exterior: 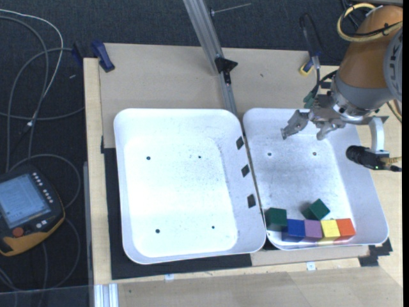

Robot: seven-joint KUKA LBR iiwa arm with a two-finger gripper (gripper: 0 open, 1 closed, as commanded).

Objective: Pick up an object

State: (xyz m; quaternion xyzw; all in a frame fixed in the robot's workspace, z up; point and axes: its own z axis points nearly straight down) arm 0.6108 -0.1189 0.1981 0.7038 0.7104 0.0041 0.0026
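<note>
Hand (308,126) hovering wide, holding nothing — blocks (310,221) sitting well below it, along right bin's (358,190) near edge.

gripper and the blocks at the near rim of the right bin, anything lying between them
Nothing: in the camera view, only bare speckled floor of the right bin separates the gripper from the blocks, which cluster along the near rim.

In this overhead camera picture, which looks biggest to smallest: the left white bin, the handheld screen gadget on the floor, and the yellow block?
1. Left white bin, by far the largest.
2. Handheld screen gadget, cut off by the picture's left edge.
3. Yellow block, the smallest.
</note>
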